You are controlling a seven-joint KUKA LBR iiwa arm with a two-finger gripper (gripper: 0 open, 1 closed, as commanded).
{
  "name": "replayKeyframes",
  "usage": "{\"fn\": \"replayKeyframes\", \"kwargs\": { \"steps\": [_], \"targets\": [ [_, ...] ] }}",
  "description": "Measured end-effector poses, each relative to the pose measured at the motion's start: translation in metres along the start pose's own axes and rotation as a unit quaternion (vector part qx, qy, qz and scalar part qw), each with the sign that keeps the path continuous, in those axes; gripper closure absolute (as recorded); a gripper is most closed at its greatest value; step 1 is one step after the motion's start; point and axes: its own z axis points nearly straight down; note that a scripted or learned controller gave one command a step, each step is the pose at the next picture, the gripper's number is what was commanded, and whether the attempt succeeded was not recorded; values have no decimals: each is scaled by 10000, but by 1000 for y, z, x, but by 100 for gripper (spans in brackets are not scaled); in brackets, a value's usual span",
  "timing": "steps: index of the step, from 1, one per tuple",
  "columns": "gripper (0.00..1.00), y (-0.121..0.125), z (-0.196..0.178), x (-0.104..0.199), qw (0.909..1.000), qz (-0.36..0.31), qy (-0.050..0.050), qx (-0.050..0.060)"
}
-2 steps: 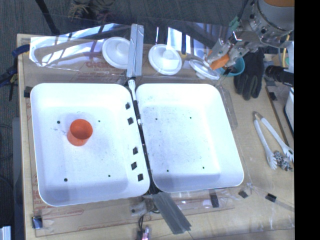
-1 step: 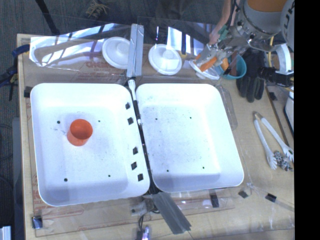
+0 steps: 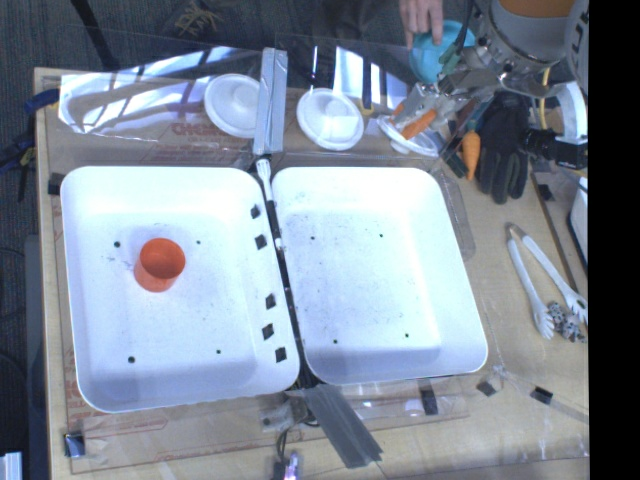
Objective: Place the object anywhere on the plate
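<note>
No legible writing anywhere. One orange cup (image 3: 160, 264) stands upright in the left bin (image 3: 90, 368), well apart from the gripper (image 3: 455, 73) at the bench's far right corner; finger state: cannot tell. Two bins; right bin (image 3: 460, 338) adjacent. Two white plates (image 3: 235, 103) behind them.

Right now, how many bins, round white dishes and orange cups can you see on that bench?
White bins: 2, the left bin and the right bin.
Round white dishes: 2, one behind the left bin, one behind the right.
Orange cup: 1, in the left bin.
Total: 5.
</note>
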Motion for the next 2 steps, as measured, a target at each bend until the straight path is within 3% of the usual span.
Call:
{"fn": "replayKeyframes", "kwargs": {
  "steps": [1, 2],
  "targets": [
    [100, 1, -9, 1, 10000, -18, -1, 2],
    [100, -27, 185, 30, 9984, 560, -3, 0]
  ]
}}
